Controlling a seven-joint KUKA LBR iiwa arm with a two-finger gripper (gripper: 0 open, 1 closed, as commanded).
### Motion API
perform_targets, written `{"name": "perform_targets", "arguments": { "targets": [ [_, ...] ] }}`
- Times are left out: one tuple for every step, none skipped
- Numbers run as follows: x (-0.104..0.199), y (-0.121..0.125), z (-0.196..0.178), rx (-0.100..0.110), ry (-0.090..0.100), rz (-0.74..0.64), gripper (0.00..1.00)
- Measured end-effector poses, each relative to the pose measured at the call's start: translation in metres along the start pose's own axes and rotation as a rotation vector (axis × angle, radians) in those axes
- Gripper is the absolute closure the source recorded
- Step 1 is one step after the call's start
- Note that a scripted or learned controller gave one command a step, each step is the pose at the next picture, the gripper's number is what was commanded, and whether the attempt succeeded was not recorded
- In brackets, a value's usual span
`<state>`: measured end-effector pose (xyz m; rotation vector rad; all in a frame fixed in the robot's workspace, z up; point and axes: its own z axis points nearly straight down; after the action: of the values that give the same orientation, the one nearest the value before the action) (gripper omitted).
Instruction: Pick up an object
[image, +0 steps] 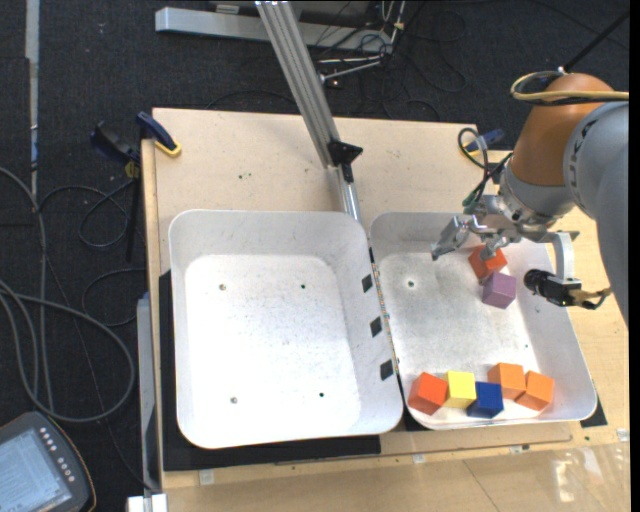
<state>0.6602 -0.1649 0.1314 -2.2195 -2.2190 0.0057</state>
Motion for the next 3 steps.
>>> {"name": "perform_targets", "arguments": {
  "targets": [
    [0.000, 0.003, 0.010, -0.014, -0.002, -0.001, 0.00],
    [0.000, 0.002, 0.004, -0.010, -0.001, -0.002, 1.00],
    [0.008, 0.007, -0.043, -0.012, -0.001, -0.004, 1.00]
  ]
}}
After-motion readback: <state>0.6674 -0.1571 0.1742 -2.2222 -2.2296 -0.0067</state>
